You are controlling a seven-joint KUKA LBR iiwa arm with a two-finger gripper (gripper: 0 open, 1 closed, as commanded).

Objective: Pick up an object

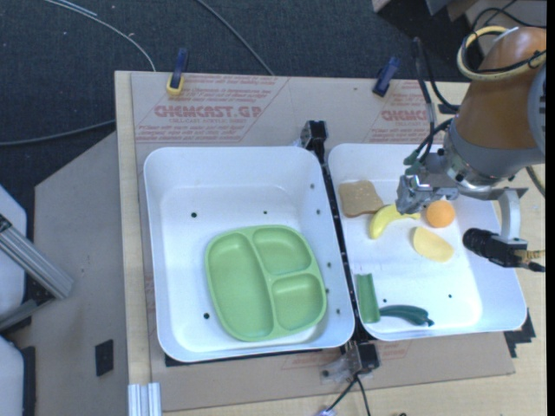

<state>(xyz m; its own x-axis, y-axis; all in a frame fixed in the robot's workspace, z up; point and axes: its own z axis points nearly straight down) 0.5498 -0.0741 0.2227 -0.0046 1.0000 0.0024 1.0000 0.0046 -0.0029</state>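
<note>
Reaching in: from the right, the grey arm [499, 102] with its orange band hangs over the right bin [486, 319].
Gripper: the gripper [410, 204] sits low at the bin's upper middle, just above the banana; whether it is open, closed or gripping anything cannot be told from this angle.
Banana: a yellow banana [384, 223] lies directly under the gripper, close enough that contact cannot be judged.
Orange: a small orange ball [441, 214] rests just right of the gripper.
Yellow piece: a pale yellow, potato-like lump [432, 244] lies just below the orange ball.
Bread: a tan slice [359, 198] sits by the bin's left wall, beside the banana.
Green items: a green block [365, 297] and a dark green pepper-like piece [406, 315] lie near the front edge.
Left bin: the left bin [173, 180] holds a green divided plate [264, 280], lying flat toward the front.
</note>
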